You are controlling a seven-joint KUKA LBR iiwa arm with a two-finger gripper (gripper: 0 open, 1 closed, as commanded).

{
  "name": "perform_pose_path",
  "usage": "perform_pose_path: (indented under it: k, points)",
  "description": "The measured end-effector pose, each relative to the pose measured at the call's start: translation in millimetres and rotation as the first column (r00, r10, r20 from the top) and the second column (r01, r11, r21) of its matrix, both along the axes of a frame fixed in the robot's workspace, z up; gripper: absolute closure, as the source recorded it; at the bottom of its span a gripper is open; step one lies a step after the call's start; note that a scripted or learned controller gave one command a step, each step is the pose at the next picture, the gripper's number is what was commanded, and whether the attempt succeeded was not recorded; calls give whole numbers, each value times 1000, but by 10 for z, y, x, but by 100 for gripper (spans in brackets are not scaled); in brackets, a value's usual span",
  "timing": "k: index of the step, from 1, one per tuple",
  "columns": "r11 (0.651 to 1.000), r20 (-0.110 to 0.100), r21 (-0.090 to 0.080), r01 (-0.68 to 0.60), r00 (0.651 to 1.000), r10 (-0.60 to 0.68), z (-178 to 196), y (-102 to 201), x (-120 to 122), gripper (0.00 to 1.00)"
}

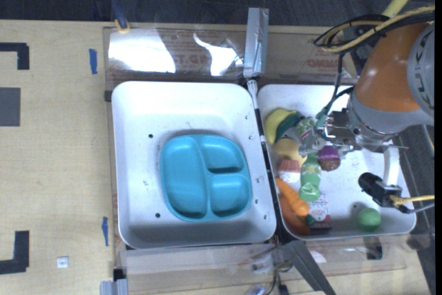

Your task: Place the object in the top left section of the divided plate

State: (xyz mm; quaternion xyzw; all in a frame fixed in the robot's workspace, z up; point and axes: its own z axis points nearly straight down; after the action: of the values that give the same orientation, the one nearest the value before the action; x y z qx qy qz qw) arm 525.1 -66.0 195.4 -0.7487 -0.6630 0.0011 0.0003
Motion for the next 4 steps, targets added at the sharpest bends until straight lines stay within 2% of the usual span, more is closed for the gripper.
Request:
perform_pose_path:
  k: [1,2,3,4]
  points:
    - [949,0,2,-314,949,314,-69,-118,70,100]
    - [936,4,2,-351,936,351,-114,570,539,100]
    - [785,4,0,-620,785,620,-108,1140,580,100]
    - [785,4,-1,-619,785,619,-106,1136,581,0]
